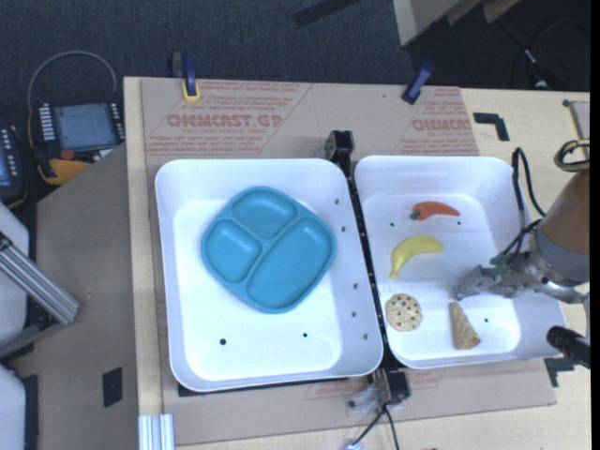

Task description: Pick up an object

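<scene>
Nearest the camera, along the 6 o'clock edge of the table [281,397], the front rims of both white bins stop just short of the tabletop's edge, and a cable trails out below the black clip between them. Within the right bin [375,279], a tan wedge-shaped piece [463,327] lies by the front wall at about 5 o'clock, with a speckled round cookie [403,312] just beside it toward 7 o'clock. Bare white floor lies between these two and the items farther back. The tool [466,287] reaches in from 3 o'clock and hovers low above the wedge, touching nothing that shows; whether its tips are spread or closed cannot be told. Beyond it a yellow banana [412,250] lies near the bin's middle, and an orange-red pepper [434,211] sits toward 12 o'clock. The left bin [178,251] holds a blue divided plate [268,248], with open floor all around it.
</scene>
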